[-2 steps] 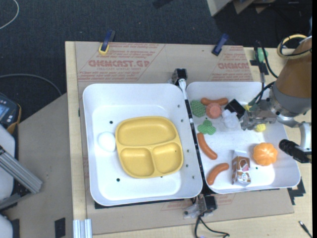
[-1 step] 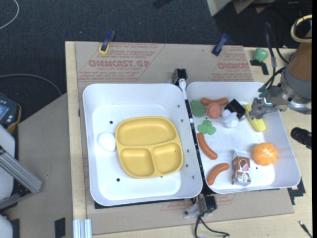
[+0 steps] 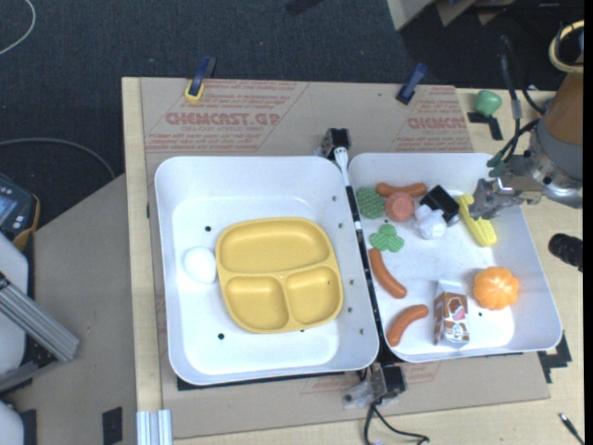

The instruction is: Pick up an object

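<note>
I have the gripper low at the far right of the right bin, just above the yellow corn cob beside the black-and-white toy, so I judge this the approach, next needing a short descent onto it.

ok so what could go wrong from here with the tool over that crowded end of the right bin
1. The tool sits by the yellow corn, close to the black piece and white piece; a grasp may nudge or catch a neighbour.
2. The corn lies near the bin wall, so a finger might strike it.
</note>
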